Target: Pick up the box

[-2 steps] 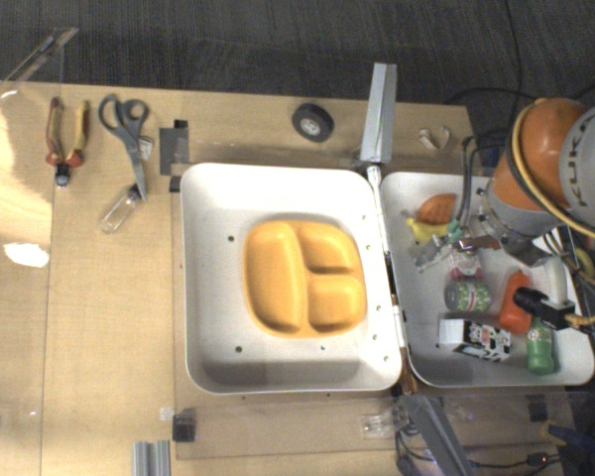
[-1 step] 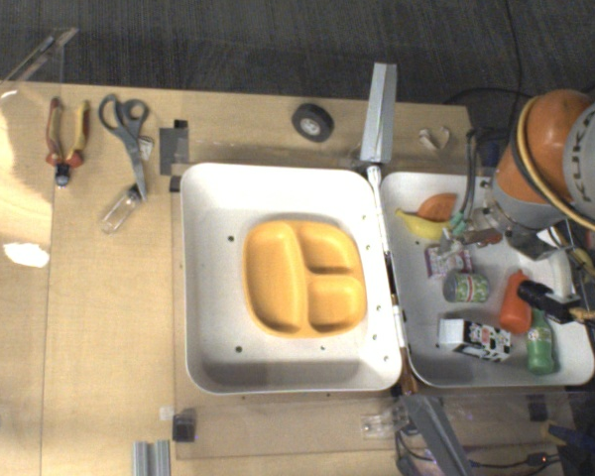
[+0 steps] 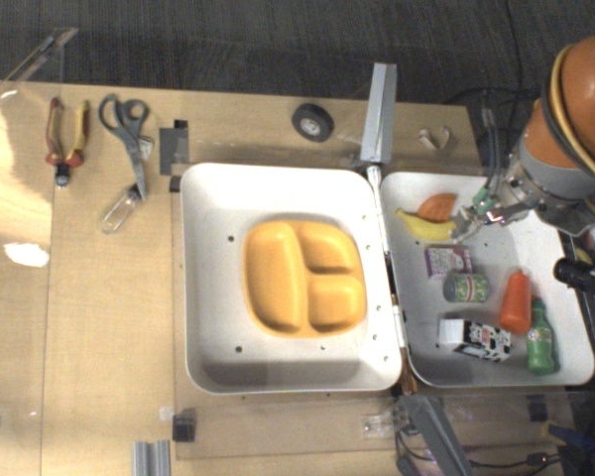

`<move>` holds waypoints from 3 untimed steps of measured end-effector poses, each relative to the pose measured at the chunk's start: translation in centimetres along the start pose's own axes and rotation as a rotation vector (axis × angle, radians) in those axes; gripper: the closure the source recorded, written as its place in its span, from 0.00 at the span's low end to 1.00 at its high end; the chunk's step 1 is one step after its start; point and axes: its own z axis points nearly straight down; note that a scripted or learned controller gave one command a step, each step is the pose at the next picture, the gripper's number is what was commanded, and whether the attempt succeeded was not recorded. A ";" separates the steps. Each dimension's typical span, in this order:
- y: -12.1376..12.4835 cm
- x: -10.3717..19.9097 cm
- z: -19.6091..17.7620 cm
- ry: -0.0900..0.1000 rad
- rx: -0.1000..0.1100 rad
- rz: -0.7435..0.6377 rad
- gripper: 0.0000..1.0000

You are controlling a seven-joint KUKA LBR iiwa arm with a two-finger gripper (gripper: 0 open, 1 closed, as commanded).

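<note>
Right bin (image 3: 573,365), task not begun: the box (image 3: 447,261) lies untouched near the bin's middle, toward its left wall, beside a green can (image 3: 466,288). The gripper (image 3: 476,213) hovers over the far edge; jaws' state cannot be told.

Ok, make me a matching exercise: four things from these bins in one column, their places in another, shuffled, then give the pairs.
Things:
1. yellow three-compartment plastic tray
2. yellow banana
3. green plastic bottle
4. small green can

Places:
A. right bin, near right corner
B. left bin, middle
C. right bin, middle, lying on its side
D. right bin, far left part

Pairs: 1-B, 2-D, 3-A, 4-C
</note>
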 end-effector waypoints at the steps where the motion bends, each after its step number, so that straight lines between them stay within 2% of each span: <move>1: 2.5 5.2 3.8 0.003 0.003 -0.256 1.00; 2: 0.0 2.8 -3.2 -0.002 -0.002 -0.931 1.00; 3: -5.9 3.5 -5.1 0.000 -0.001 -1.527 1.00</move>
